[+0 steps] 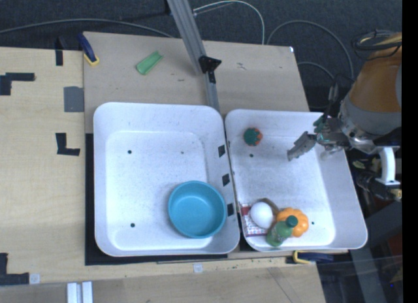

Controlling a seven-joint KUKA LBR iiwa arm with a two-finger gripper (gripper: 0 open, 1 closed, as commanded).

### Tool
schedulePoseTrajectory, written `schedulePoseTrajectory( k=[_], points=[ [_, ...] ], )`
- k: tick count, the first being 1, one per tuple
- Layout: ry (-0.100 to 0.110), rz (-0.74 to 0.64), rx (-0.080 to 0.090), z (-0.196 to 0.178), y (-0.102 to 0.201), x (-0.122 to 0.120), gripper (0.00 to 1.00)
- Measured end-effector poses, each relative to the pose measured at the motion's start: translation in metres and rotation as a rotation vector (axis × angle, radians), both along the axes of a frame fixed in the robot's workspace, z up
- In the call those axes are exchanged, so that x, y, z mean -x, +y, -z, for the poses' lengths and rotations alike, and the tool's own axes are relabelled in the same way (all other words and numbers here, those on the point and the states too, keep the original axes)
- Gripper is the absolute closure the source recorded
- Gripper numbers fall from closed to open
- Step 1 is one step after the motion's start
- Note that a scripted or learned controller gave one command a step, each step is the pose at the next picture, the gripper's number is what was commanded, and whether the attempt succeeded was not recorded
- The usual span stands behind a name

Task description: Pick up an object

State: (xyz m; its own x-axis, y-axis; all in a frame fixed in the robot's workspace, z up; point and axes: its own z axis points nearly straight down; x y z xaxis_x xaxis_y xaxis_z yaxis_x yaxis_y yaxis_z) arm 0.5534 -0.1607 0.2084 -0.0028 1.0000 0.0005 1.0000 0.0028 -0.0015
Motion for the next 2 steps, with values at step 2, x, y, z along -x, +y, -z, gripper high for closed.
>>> schedulePoseTrajectory(
  k=[2],
  points=[
    [0.007, 0.002, -0.001, 0.064, 0.003, 0.003, 0.00]
  ],
)
